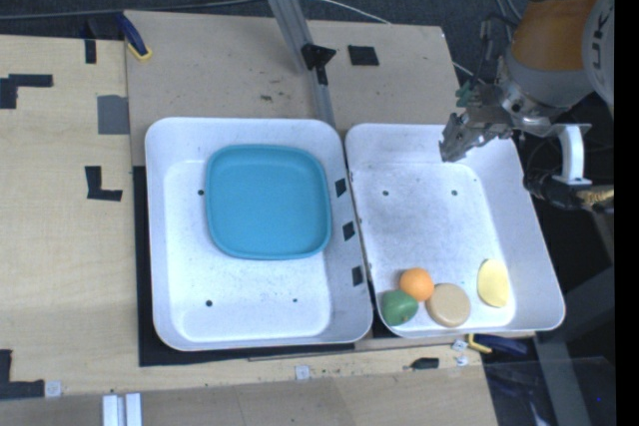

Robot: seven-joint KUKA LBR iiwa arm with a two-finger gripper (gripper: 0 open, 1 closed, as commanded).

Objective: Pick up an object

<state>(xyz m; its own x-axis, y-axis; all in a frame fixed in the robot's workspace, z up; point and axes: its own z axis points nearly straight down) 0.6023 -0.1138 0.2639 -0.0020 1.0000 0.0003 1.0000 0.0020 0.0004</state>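
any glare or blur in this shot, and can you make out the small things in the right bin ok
Camera view: even, soft light; a bright spot at the top edge; mild sheen on the blue plate; the tool slightly soft; orange ball, green piece, tan disc and yellow piece distinct but low in detail.

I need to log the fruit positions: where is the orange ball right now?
The orange ball lies near the front edge of the right bin, touching the green piece and the tan disc.

Grey arm with orange band (559, 10) reaches in from right; two-finger gripper (454, 147) angled down-left, nothing between it.
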